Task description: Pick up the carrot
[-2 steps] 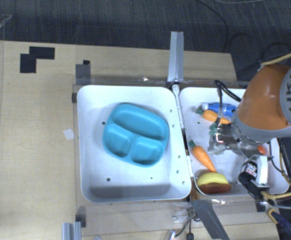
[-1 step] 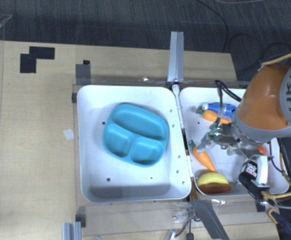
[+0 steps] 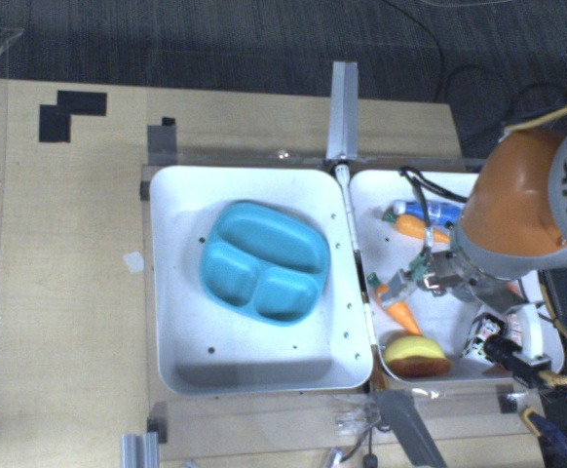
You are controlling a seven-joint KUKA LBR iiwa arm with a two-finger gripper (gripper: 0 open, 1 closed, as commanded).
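The carrot [image 3: 399,313], small and orange with a green tip, lies in the right bin [image 3: 365,203] near its left wall, pointing toward the front. My gripper [image 3: 422,273] hangs just above and to the right of it, under the grey and orange wrist. I see nothing held in it. The arm covers most of the right half of this bin.
A yellow and red fruit [image 3: 416,355] sits at the front of the right bin, just in front of the carrot. Another orange item [image 3: 411,227] and a blue and white tube [image 3: 430,210] lie at the back. A blue divided plate [image 3: 264,261] rests in the left bin [image 3: 181,291].
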